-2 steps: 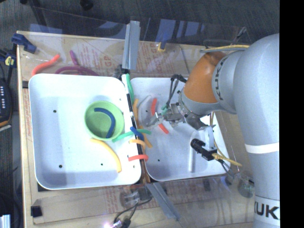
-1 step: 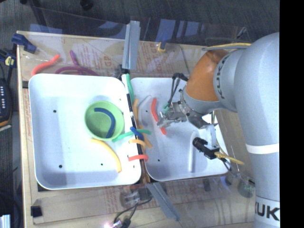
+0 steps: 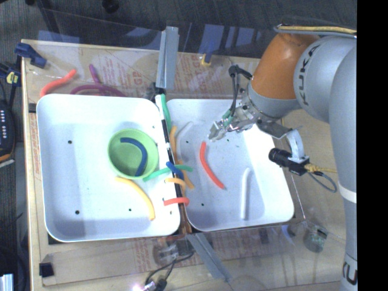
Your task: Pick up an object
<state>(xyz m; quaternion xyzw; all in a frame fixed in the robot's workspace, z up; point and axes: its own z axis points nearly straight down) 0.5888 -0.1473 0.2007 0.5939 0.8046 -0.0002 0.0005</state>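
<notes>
so we see two white bins side by side on the bench. up over the right bin (image 3: 267, 211) hangs the big grey arm (image 3: 327, 71) with its orange band (image 3: 282, 59), and its gripper (image 3: 223, 128) sits above the top part of that bin, near the back wall. the gripper is small and shiny from where we look, and we cannot tell what it is doing at its tip. nothing we can see sits in it. down in the right bin lies a red bendy stick (image 3: 210, 165), just below the gripper and apart from it. a white stick (image 3: 245, 193) lies near it, on the right, and it is hard to spot on the white floor. in the left bin (image 3: 60, 162) we see a green bowl (image 3: 132, 153) with a blue curved piece (image 3: 140, 150) lying inside it. a yellow bendy stick (image 3: 138, 194) lies just below the bowl — it seems to touch the bowl's rim. where the two bins meet, a bunch of small sticks in green, orange, blue and red (image 3: 174, 177) lies piled across the edges. outside the bins, at the back left of the bench, we see an orange stick (image 3: 57, 82) and a purple loop (image 3: 94, 90).
</notes>
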